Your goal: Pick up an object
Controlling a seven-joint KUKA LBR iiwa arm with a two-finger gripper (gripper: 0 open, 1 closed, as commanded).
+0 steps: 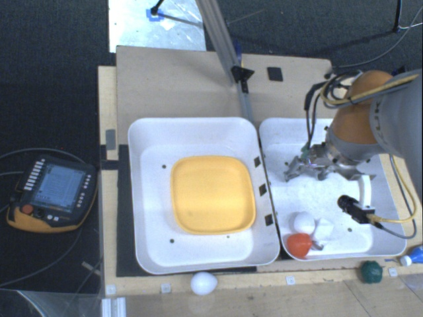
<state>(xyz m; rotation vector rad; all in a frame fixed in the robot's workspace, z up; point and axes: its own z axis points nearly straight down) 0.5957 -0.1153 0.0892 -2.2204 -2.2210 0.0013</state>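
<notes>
My gripper (307,170) hangs over the middle of the right bin (284,134), its fingers spread open above bare white floor with nothing between them. Below it, at the bin's front left corner, lie a white ball (303,222), a red-orange rounded object (299,244) and a small white lumpy piece (324,230), all close together. The gripper stands well apart from these three. The left bin (149,177) holds a large yellow square plate (213,193).
A white egg-shaped object (203,282) and a green ball (371,271) lie on the bench outside the bins' front edge. A teach pendant (51,197) lies on the floor at left. A grey pole (221,28) slants in behind the bins.
</notes>
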